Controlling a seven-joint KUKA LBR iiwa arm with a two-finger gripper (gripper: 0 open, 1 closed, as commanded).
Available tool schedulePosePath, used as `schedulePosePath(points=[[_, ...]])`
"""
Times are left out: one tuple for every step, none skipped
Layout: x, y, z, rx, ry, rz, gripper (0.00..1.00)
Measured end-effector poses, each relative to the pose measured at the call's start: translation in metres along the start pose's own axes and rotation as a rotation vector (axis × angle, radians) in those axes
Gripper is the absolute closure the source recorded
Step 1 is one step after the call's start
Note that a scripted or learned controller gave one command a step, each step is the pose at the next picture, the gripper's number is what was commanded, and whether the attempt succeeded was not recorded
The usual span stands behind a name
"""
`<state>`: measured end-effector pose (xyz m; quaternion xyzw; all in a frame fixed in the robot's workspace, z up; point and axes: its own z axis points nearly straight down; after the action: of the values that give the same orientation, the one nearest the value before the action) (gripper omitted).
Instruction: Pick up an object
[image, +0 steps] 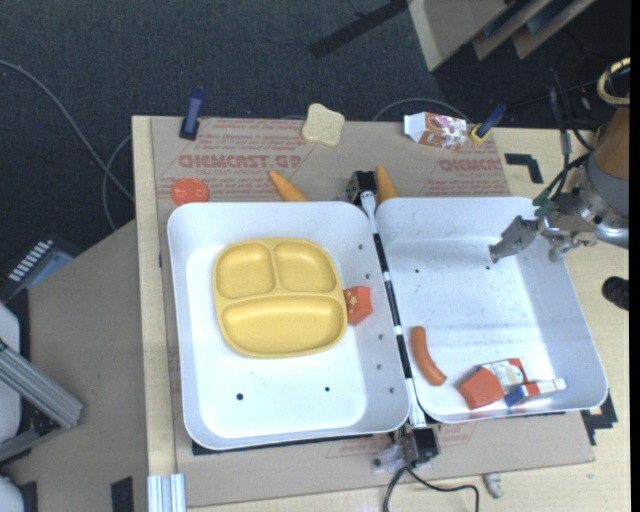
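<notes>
My gripper (531, 245) hangs over the upper right part of the right bin (470, 225), reaching in from the right. It is open, with one finger (508, 241) pointing left and nothing between the two. In the same bin, toward the front, lie an orange-red sausage (428, 356) and a red and white carton (500, 384); both are well below the gripper in the view. The left bin (290, 405) holds a yellow divided plate (279, 297) and a small red block (357, 303) at the plate's right edge.
Outside the bins, along the back of the board, lie a bread slice (323, 124), a blue clip (191, 112), a small milk carton (437, 128), two orange carrots (287, 186) (385, 182) and a red disc (188, 190). Cables run at the far right.
</notes>
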<state>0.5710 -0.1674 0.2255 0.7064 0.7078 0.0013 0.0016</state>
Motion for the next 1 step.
schedulePosePath(points=[[0.0495, 0.0837, 0.0867, 0.005, 0.001, 0.0, 0.0]])
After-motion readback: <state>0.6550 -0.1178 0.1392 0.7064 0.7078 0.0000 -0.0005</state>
